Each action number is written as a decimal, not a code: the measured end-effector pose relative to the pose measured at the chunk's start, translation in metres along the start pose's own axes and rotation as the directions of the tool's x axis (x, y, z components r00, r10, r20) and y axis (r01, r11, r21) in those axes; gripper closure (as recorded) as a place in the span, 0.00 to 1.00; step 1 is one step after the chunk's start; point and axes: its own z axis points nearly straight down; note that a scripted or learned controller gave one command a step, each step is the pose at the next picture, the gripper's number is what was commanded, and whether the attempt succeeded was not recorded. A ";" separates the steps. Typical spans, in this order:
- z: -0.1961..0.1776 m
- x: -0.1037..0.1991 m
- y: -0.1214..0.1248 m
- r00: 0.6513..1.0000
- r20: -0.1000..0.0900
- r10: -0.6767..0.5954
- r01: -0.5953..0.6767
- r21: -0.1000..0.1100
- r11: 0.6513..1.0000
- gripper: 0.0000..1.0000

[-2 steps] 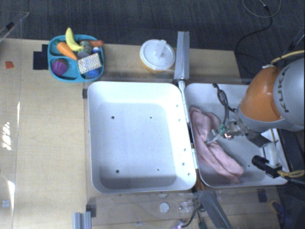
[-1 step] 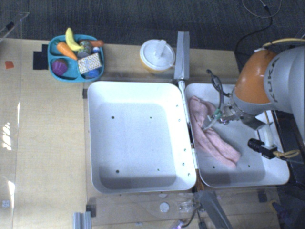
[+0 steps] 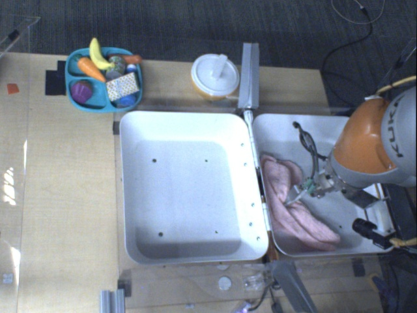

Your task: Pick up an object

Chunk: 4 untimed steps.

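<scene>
— So, what lies in reach?
— A soft pink cloth, crumpled into a long fold [image 3: 294, 207], lies in the right-hand shallow white bin [image 3: 339, 126], along its left wall, running from the middle down toward the near corner. It looks like terry or fleece, with thick rolled edges.
— And the hand?
— The two-finger gripper [image 3: 306, 191] is low over the cloth's upper right edge, at or just above the fabric. Whether it is wide, narrow or holding anything, I cannot tell; the tip is small and blurred.
— Any writing?
— Dark letters on the grey arm with the orange band [image 3: 371, 142], near the right edge; they seem to read "KU", the rest is cut off.
— What else is around?
— The left-hand white bin [image 3: 189, 188] sits just beside, past a metal divider [image 3: 249, 77]. Behind the bins stands a round white lidded tub with a yellow rim [image 3: 215, 75]. Farther left is a blue sectioned tray [image 3: 98, 103] with toy food, among it a yellow banana [image 3: 99, 55] and an orange carrot [image 3: 91, 68]. A black cable [image 3: 306, 141] curls in the right bin behind the gripper.
</scene>
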 end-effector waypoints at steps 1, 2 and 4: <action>-0.013 0.001 0.005 1.000 0.001 -0.003 0.003 -0.009 1.000 1.00; -0.013 0.000 0.004 1.000 0.001 -0.003 0.003 -0.009 1.000 0.00; 0.004 -0.036 0.130 0.998 -0.001 0.058 -0.058 0.004 0.998 0.00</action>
